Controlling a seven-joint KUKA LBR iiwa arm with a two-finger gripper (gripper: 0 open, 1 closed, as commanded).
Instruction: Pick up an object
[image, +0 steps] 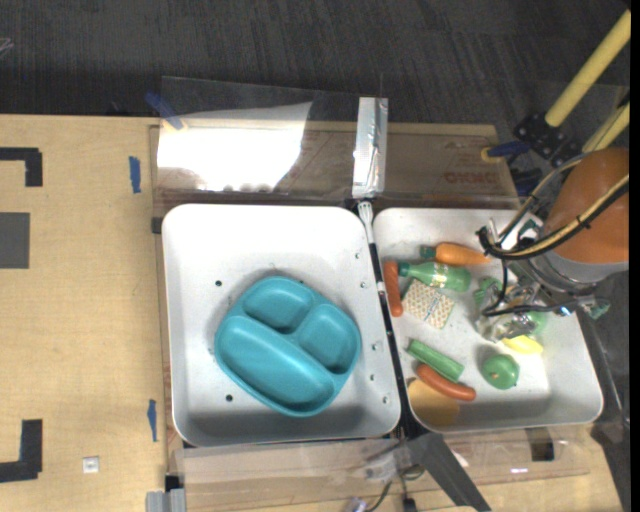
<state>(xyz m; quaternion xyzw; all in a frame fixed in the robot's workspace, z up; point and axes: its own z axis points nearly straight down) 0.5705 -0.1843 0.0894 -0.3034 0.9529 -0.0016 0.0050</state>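
Over right bin (575, 400), gripper (512, 322) among toys.

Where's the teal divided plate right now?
The teal divided plate lies in the left white bin, a little toward the near edge in the camera view, across the divider from the toy food in the right white bin.

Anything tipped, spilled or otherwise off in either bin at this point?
Nothing spilled or damaged. The teal divided plate sits skewed, diagonal to the left bin. The toy food, including the orange carrot and green apple, lies loosely scattered in the right bin, with the gripper low among it.
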